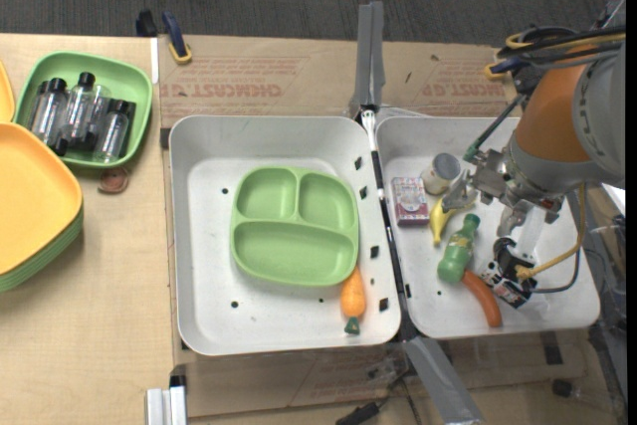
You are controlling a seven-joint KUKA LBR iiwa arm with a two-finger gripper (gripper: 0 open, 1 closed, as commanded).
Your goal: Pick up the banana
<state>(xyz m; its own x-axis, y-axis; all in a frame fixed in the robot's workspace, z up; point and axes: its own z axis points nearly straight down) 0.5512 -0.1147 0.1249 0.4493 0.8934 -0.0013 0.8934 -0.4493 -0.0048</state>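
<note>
The yellow banana [439, 220] lies in the right bin [557, 314], near its left side, curving downward. My gripper [465, 193] hangs low over the bin, just right of the banana's upper end and very close to it. The view does not show the banana held. The grey arm with its orange band [553, 122] reaches in from the right.
A green bottle [456, 255] and a red-orange pepper [483, 300] lie just below the banana. A pink box [409, 198] and a beige cup [441, 174] sit beside it. The left bin [199, 214] holds a green divided plate [296, 226] and a carrot [352, 297].
</note>
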